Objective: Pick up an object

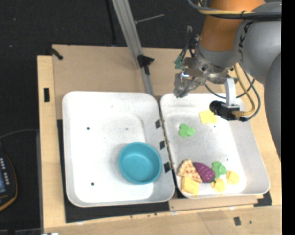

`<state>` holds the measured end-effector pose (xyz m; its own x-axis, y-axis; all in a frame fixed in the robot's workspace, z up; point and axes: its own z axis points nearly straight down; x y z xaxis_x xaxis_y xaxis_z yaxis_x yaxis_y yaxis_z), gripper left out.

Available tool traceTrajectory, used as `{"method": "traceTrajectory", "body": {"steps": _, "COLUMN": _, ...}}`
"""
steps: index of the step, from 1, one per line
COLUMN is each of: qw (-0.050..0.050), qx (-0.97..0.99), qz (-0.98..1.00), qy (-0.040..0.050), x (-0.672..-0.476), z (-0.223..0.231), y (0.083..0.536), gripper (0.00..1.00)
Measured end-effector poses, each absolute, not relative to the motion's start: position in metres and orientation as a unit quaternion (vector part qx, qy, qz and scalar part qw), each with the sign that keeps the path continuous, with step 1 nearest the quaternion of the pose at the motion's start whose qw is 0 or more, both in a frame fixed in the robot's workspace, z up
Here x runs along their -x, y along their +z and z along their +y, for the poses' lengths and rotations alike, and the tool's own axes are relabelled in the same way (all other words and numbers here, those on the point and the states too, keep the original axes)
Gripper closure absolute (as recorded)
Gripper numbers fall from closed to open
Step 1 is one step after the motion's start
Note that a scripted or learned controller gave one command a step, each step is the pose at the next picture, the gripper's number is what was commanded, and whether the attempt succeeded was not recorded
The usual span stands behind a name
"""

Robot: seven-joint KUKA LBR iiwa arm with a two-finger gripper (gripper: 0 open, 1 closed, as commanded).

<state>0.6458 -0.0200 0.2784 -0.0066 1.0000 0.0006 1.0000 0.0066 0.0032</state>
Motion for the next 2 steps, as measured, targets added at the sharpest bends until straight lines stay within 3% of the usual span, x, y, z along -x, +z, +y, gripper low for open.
{"method": "traceTrajectory", "body": {"steps": 2, "qw": 0.0, "qx": -0.706, "qz": 0.708, "qy": -0.0003, "x": -0.657, "z": 0.086, "y": 0.259, "gripper": 1.0}}
